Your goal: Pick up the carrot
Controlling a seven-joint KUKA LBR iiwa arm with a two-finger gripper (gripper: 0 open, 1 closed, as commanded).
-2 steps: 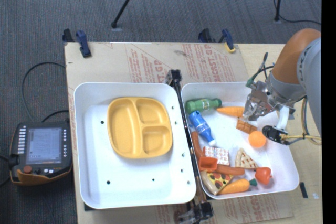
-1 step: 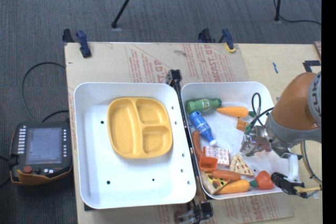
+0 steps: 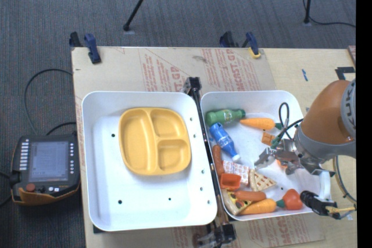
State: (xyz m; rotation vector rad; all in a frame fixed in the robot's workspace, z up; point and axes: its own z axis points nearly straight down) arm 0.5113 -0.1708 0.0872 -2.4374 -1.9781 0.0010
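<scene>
Orange plastic carrot (image 3: 257,123) lies free near the right bin's (image 3: 264,94) far wall.
You see it smooth, tapered, pointing left; the gripper (image 3: 279,158) hovers near it, whether clenched you cannot tell.

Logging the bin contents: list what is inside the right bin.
Right bin: green bottle, blue bottle, two carrots, pizza slice, more toy food. The arm covers part of the right side.

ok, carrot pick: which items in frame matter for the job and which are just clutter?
Job:
- carrot, upper part of the right bin
- second carrot, at that bin's front edge
- pincer

Clutter:
- green bottle
- blue bottle
- pizza slice
- yellow divided plate in the left bin
- teach pendant
</scene>
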